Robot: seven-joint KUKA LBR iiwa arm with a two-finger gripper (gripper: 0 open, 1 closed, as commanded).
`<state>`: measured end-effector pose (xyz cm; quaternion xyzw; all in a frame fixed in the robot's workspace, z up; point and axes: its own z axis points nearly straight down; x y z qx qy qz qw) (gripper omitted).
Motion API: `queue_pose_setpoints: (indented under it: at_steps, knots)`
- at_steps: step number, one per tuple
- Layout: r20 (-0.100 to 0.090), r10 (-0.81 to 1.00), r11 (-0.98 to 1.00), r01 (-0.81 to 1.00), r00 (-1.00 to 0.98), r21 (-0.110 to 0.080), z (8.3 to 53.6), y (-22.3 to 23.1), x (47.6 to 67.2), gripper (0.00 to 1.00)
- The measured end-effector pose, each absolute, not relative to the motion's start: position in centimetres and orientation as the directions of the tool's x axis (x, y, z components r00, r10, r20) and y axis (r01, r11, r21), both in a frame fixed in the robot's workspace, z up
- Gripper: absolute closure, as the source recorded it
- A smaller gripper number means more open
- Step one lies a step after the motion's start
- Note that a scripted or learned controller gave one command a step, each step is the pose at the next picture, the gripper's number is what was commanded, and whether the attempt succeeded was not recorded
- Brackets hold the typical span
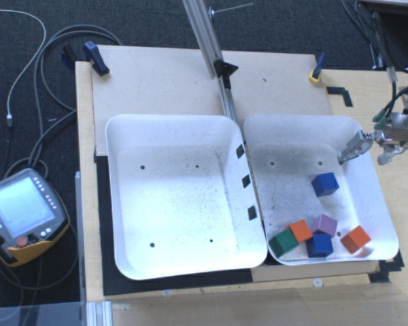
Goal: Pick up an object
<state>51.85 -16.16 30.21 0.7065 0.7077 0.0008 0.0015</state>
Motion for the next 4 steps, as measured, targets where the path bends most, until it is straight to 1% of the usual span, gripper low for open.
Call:
queue_pose_setpoints:
  at_steps: [1, 2, 3, 4]
  knots:
    - [-0.002, 1.0, 0.0, 1.0, 0.0, 0.003, 29.7, -17.6, 52.9, 0.0]
    - [-0.001, 1.0, 0.001, 1.0, -0.001, 0.004, 30.3, -17.6, 53.4, 0.0]
    - [0.0, 1.0, 0.001, 1.0, -0.001, 0.001, 30.3, -17.0, 53.3, 0.0]
    - [0.002, 1.0, 0.003, 1.0, -0.003, -0.001, 30.5, -15.3, 52.6, 0.0]
